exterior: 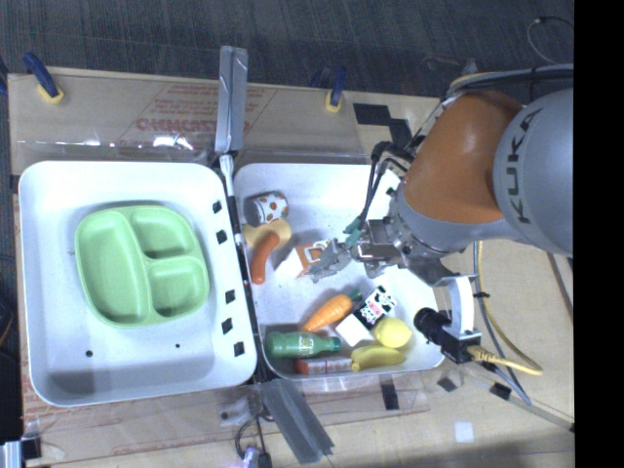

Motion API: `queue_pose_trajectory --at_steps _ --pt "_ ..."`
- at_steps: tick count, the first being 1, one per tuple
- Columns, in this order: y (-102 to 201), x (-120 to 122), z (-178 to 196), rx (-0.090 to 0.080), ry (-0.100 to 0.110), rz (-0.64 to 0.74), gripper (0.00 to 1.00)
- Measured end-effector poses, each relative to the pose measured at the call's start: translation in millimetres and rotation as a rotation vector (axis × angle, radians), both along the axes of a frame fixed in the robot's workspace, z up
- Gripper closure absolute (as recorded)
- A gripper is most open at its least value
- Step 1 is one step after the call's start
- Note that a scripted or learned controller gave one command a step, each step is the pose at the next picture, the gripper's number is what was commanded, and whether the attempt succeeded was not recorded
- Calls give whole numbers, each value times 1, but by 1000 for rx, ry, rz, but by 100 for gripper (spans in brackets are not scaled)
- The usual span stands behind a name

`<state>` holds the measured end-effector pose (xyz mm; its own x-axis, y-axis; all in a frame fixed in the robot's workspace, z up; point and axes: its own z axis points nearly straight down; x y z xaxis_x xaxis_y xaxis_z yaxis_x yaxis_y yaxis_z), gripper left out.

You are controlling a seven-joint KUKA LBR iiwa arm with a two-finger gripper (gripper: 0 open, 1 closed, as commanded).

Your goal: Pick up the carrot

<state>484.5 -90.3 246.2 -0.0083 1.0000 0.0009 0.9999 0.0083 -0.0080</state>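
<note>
The orange carrot [327, 312] lies tilted in the lower middle of the right bin [312, 185], its green end toward a black-and-white toy. My gripper [331, 257] hangs just above and behind the carrot, near the bin's centre, pointing left. Nothing sits between its fingers, and they look slightly parted over a small orange-and-white piece [312, 255].
Around the carrot lie a green bottle [300, 343], a red-brown item [322, 366], a yellow lemon [392, 333], a banana [375, 357], a hot dog [263, 250] and a small can [268, 206]. The left bin holds a green divided plate [141, 264]. The arm covers the bin's right side.
</note>
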Motion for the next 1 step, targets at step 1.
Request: queue_pose_trajectory --at_steps 1 --pt "-31 -4 -137 -3 -15 -32 0"
